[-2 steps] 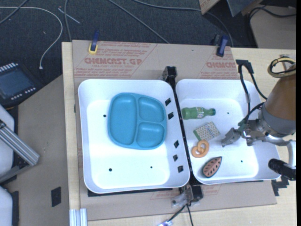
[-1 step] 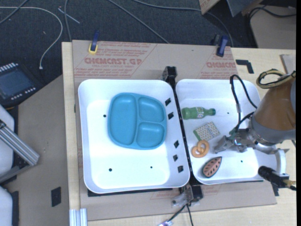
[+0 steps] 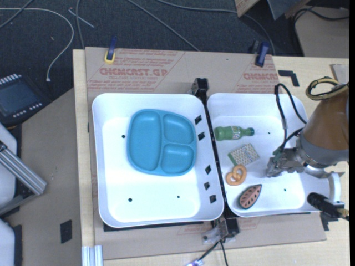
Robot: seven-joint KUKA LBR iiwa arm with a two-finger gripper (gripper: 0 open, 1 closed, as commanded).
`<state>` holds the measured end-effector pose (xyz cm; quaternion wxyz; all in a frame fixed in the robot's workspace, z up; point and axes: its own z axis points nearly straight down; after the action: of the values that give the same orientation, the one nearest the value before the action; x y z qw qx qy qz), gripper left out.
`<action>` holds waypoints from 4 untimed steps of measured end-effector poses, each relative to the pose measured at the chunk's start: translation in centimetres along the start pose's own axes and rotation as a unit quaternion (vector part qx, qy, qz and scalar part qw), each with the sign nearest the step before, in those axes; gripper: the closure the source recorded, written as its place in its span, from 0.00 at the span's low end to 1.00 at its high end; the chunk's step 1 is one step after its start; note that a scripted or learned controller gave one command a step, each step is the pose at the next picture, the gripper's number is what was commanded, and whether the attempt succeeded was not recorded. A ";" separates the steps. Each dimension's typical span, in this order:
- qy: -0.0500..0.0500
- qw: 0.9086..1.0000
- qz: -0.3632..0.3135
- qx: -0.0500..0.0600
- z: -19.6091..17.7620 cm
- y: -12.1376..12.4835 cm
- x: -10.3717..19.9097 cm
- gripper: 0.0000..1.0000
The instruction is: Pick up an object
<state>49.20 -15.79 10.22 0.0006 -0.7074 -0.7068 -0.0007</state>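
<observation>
**Hand low in the right bin, small items to its left**

While the arm reaches in from the right edge of the frame, its hand sits low over the floor of the right bin, in the bin's right half. Nothing can be seen between its tips, and from this angle it is not possible to tell how the hand is set. A black cable loops from the arm up toward the bin's upper rim.

Four small things lie in the left half of that bin, all apart from the hand. A green bottle lies on its side near the upper left, cap pointing right. Below it rests a flat patterned green-grey pad, tilted, the nearest item to the hand. Just beneath the pad, touching or almost touching its lower left corner, is an orange pretzel-shaped ring. Lower still, near the bin's bottom rim, lies a dark oval piece with orange markings.

The left bin holds a blue divided plate with three compartments, placed in its upper middle.

Both bins sit side by side on a desk covered by printed cardboard, with blue clamps at its top edge.
</observation>
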 end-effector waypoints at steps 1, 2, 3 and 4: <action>-0.002 1.000 -0.001 -0.003 -6.4 0.5 -0.2 1.00; -0.002 1.000 -0.001 -0.003 -11.7 0.6 -0.2 1.00; -0.001 1.000 -0.001 -0.002 -13.6 0.7 -0.2 1.00; 0.001 1.000 -0.003 0.001 -13.2 0.9 4.2 1.00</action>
<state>50.10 -11.64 23.40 0.0017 -0.7055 -0.7087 -0.0005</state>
